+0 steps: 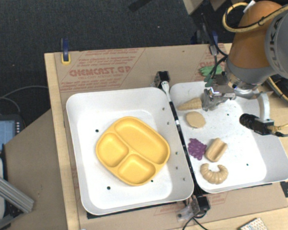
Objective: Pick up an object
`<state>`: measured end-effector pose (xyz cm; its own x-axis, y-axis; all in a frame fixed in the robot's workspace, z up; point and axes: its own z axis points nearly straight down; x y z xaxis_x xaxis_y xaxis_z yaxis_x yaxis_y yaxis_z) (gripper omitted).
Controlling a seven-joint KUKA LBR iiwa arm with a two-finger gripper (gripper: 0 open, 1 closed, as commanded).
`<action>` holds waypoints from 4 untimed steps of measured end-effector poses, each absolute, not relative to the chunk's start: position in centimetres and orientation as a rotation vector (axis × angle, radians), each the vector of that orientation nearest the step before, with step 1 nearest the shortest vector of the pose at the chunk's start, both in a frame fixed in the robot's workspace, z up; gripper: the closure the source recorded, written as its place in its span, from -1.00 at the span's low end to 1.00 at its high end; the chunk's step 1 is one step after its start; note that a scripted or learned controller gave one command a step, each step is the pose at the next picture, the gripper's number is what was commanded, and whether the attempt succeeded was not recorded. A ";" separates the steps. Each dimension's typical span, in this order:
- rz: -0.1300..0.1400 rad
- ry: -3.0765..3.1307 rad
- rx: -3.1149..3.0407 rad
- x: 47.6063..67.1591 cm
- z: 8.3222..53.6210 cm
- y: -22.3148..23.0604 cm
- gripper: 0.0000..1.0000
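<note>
Hand [209,100] over right bin [269,171], beside cone [189,104], cookie [195,119]

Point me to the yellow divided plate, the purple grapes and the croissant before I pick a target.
yellow divided plate [132,150]: camera view, on the ridge where its three compartments meet.
purple grapes [196,148]: camera view, middle of the cluster.
croissant [215,173]: camera view, middle of its curved body.

Bright, even overhead light washes out the white bins [81,142]; the yellow tray [132,150] carries soft sheen and faint shadow beneath its edge. Focus is mildly soft throughout, surrounding floor dim.
</note>
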<state>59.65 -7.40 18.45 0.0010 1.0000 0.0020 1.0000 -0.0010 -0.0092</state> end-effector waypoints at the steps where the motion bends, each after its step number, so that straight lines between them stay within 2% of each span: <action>1: 0.001 -2.220 -2.220 60.0 18.5 -7.4 -1.00; 2: -0.002 -2.224 -2.224 66.3 10.4 -9.5 -1.00; 3: 0.003 -2.217 -2.220 60.9 8.4 -9.6 -1.00; 4: 0.025 -2.213 -2.200 66.3 8.2 -13.9 -1.00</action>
